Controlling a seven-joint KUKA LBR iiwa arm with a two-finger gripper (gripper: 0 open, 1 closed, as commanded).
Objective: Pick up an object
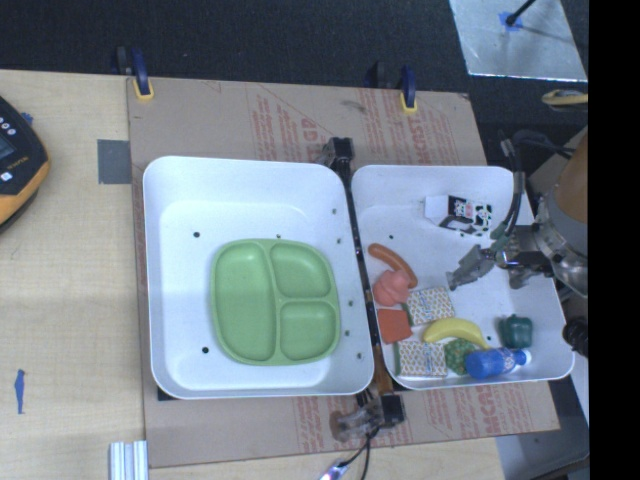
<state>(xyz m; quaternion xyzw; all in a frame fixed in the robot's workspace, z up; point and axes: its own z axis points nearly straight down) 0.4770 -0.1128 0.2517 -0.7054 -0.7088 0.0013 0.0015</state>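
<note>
My gripper [489, 276] hangs over the right side of the right bin [400, 190], fingers spread open with nothing between them. Below and to its left lie a yellow banana [455, 329], a patterned square pad [430, 304], a pink lump [391, 288], an orange-red sausage [390, 259] and a red block [394, 325]. A blue bottle [494, 363] and a dark green cup [516, 329] sit at the bin's front right. A white and black box [459, 211] lies at the back, just behind the gripper.
The left bin [180, 218] holds a light green divided plate [274, 302]. A second patterned pad [419, 360] and a green object [456, 355] lie at the right bin's front. A yellow and black device [15, 168] rests on the bench at far left.
</note>
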